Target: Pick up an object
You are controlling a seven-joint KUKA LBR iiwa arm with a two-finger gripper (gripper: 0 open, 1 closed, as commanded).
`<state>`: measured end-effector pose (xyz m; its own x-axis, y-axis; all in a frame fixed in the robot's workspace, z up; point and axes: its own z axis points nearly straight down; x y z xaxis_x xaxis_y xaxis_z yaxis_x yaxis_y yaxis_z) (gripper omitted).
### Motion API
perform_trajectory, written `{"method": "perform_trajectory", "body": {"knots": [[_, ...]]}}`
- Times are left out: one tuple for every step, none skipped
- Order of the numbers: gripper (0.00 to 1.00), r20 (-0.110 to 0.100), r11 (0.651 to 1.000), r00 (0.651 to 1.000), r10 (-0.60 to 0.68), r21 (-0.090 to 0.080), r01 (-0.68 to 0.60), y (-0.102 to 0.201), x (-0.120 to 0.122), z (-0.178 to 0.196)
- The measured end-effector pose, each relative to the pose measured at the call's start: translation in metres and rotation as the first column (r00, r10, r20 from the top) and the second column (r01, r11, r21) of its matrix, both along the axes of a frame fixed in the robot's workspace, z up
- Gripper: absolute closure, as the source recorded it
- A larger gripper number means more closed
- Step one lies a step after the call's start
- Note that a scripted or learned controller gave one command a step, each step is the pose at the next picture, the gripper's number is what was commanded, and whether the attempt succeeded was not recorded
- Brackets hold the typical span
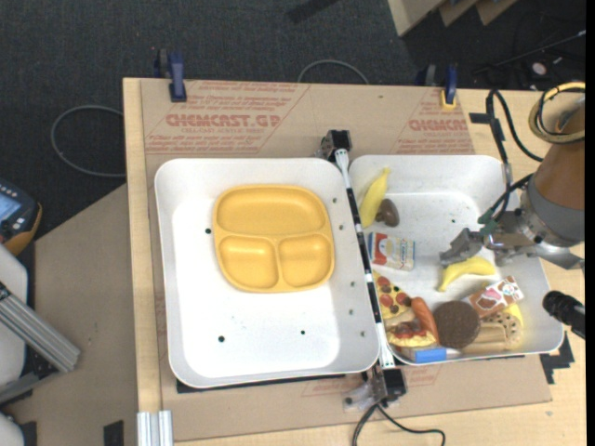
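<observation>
While the arm is reaching in from the right, the hand [465, 244] is hovering low over the right bin [437, 167], just above a small banana [468, 270], and I cannot tell whether it is open or closed. Nothing is showing between its tips, so I am judging that the pick is not yet done and the grasp and the lift are remaining. The right bin is holding a second banana [373, 196] beside a brown lump [388, 214], a small packet [391, 250], a pizza slice [394, 301], a carrot [424, 317], a dark round cookie [456, 324] and other toy food. The left bin [186, 277] is carrying a yellow divided tray [273, 237], whose three compartments are lying bare.
</observation>
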<state>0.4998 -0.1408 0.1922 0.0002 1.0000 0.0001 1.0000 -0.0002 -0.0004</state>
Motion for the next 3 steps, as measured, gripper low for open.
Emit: {"method": "perform_trajectory", "body": {"knots": [[0.00,-0.008,1.000,1.000,0.000,0.003,0.001,-0.006,0.005,-0.110],[0.00,0.016,1.000,1.000,0.016,0.003,-0.016,0.120,0.072,-0.001],[0.00,-0.004,1.000,1.000,-0.005,-0.001,0.005,0.043,0.077,-0.072]]}}
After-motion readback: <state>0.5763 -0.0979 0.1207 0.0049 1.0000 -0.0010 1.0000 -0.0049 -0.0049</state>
